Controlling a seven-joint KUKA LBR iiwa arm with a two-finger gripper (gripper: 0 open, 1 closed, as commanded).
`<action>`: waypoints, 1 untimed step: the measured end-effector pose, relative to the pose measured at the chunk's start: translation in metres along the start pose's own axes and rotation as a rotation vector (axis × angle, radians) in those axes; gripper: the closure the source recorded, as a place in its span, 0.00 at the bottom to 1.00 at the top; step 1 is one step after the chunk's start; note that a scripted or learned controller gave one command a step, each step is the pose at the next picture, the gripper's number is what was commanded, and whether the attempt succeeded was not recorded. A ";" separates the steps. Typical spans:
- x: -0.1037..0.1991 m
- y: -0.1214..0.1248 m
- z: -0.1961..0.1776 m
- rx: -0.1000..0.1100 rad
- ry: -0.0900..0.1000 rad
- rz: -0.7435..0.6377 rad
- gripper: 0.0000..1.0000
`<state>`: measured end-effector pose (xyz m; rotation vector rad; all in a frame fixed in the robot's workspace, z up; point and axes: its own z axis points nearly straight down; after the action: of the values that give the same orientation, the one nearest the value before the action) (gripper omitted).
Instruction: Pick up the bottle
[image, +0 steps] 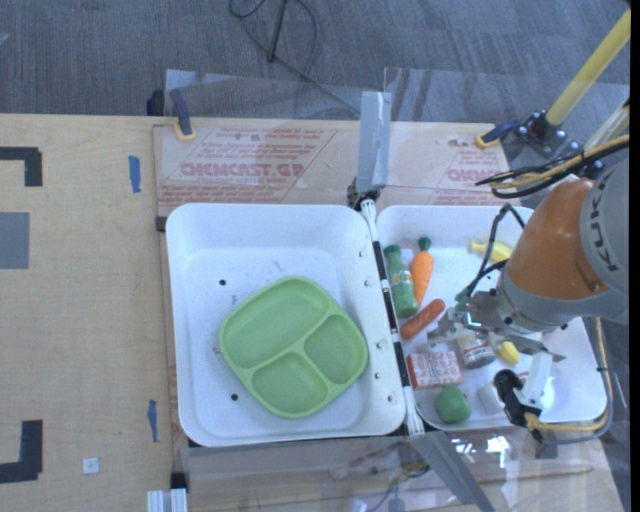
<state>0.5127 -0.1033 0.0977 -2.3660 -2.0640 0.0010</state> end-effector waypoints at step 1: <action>-0.050 -0.009 0.009 -0.012 0.000 0.024 0.00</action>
<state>0.4972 -0.1521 0.0886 -2.3972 -2.0417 -0.0118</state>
